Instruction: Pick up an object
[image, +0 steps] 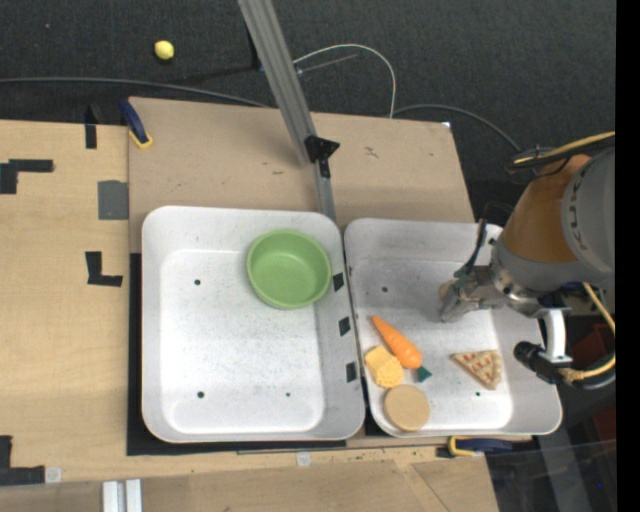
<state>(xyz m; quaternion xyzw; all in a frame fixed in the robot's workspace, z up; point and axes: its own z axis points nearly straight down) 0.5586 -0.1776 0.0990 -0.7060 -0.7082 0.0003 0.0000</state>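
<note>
Objects for picking lie in the right bin (400, 240), all on the near side of the gripper (458, 300) as the camera sees it. One toy carrot (397, 342) lies just below and to the left of the gripper, slanted, with a small dark green tip at its lower end. One yellow-orange piece (384, 367) touches the carrot's lower side, and one round tan disc (407, 407) sits just beneath that, close to the bin's near rim. One pizza-slice-shaped toy (479, 367) lies below the gripper and slightly to its right, apart from the other three.

Whether the gripper is released or clenched cannot be made out — its tip is a small grey, blurred shape low over the bin floor, and nothing visible sits in it. The arm's wrist and its orange band (545, 215) cover the right bin's right-hand rim, and the arm itself is cut off by the frame edge.

Well to the gripper's left, one green bowl (289, 268) stands upright in the left bin (170, 330), near its far right corner. One small yellow ball (164, 49) lies on the dark floor beyond the bench — far from the gripper, up and to the left.
</note>
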